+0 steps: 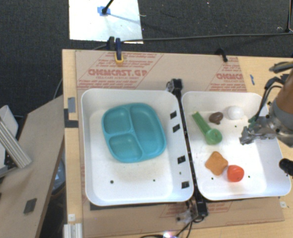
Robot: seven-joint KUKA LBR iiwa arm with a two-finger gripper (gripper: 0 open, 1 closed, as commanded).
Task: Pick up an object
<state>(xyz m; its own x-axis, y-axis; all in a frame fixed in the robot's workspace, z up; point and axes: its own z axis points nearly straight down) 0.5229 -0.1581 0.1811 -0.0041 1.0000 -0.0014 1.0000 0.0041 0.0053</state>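
Note:
The right bin [265,182] holds a green scoop-like toy [206,128], a small brown piece [216,117], a white ball [234,112], an orange lump [216,162] and a red ball [235,173]. My gripper [249,134] hangs over the right side of this bin, to the right of the green toy and above the red ball in the image. Nothing shows between its fingers. The arm with its orange band [291,99] comes in from the right edge.
The left bin [96,182] carries a teal divided plate [134,132]. A black divider with clips [182,133] runs between the bins. Both bins rest on a cardboard sheet [151,68]; a white paper [104,11] lies beyond it.

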